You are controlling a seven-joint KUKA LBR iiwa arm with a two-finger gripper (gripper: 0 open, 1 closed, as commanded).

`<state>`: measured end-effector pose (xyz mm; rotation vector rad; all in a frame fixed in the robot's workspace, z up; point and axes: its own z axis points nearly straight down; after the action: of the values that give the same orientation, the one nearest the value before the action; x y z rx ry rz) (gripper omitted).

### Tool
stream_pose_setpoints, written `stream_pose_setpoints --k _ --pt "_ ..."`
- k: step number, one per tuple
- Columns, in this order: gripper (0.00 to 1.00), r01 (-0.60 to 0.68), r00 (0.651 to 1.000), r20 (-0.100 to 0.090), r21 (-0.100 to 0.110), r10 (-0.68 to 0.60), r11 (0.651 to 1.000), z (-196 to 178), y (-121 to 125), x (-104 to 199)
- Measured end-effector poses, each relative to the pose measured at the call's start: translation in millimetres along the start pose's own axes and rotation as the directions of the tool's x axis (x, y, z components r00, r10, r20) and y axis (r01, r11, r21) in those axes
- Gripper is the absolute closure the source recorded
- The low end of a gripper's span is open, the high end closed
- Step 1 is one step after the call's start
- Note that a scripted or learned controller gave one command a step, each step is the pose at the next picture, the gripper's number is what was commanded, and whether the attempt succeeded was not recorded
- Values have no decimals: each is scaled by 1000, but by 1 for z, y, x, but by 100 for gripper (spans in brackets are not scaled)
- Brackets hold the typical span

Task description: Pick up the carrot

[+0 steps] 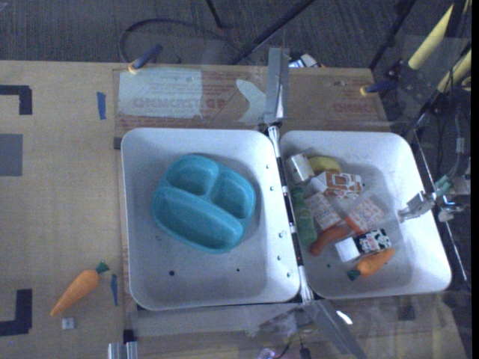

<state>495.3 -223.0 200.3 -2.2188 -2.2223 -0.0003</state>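
Camera view: two shallow white bins are seen side by side on the tan wooden desk (pixel 60 200), their inner rims touching along the middle. The left white bin (pixel 129 200) is taken up mostly by a teal divided plastic plate (pixel 203 202); bare floor is left along its front edge. The right white bin (pixel 423 167) is crowded on its left half and centre, while bare floor is left along its right wall and front right corner.

The grey metal claw (pixel 416 206) is seen over the right side of the right bin, above the bare floor, near the right rim. Whether it is released or clenched cannot be told, and nothing is seen gripped in it. It is apart from the clutter.

The small orange toy carrot with a green top (pixel 374 262) is lying flat in the right bin near the front wall, green end to the left, tip toward the right. It is just beside a black-and-white small carton (pixel 372 241); contact cannot be told. An orange-red sausage-shaped toy (pixel 329 238) lies to its left, with open floor to its right.

A second, larger orange carrot with a green top (pixel 75 291) is lying on the desk outside the bins, near the left bin's front left corner, with open desk around it.
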Motion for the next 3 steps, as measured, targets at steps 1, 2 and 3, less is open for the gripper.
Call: stream_pose_setpoints --k 1,2,3 --pt "0 246 969 7 -18 -246 969 86 -9 21" --pt "0 179 984 8 -28 -179 983 94 -6 25" --pt "0 -188 982 -19 -30 188 982 95 -1 15"
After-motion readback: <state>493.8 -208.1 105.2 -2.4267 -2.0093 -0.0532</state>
